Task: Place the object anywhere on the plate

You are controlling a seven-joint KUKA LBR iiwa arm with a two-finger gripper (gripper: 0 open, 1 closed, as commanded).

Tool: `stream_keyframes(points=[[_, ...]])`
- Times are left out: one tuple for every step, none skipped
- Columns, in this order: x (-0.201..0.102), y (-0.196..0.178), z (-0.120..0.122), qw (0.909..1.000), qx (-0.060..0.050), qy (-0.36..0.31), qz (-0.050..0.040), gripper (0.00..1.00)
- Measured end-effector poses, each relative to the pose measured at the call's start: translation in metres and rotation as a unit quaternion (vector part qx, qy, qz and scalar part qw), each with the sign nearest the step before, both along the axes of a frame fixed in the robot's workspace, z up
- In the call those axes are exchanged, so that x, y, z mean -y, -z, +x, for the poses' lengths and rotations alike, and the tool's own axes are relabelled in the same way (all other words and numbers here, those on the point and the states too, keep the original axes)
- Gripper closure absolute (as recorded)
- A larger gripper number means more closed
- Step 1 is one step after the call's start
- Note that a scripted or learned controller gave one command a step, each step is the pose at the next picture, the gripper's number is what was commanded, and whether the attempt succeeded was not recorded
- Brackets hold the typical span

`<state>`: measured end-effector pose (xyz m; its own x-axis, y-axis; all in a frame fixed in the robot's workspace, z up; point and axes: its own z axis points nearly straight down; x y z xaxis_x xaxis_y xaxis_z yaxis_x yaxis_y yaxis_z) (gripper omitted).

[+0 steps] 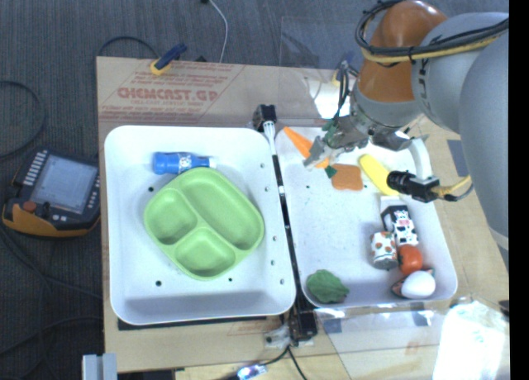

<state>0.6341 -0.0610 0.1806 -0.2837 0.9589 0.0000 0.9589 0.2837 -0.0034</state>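
Note:
A green divided plate (204, 220) lies in the left bin (124, 287), with a blue bottle (180, 162) lying just behind it. In the right bin (347, 238), my gripper (324, 154) hangs low over the far left corner. Its tip is right beside an orange carrot (296, 140), which points toward the corner. Whether the carrot is gripped cannot be made out. An orange slab (347, 178) lies just right of the gripper, and a yellow banana-like piece (374, 173) lies beyond it.
Near the right bin's front right corner sit a spotted toy (383, 249), a black-and-white figure (397, 223), a red piece (410, 257) and a white egg (416, 285). A green leafy lump (329, 287) rests by the front wall. A pendant (54, 191) lies left of the bench.

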Motion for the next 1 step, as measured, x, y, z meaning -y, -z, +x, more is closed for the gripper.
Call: stream_keyframes(points=[[-0.0657,0.0005,-0.0189,0.9917,-0.001,0.128,-0.0008,1.0]])
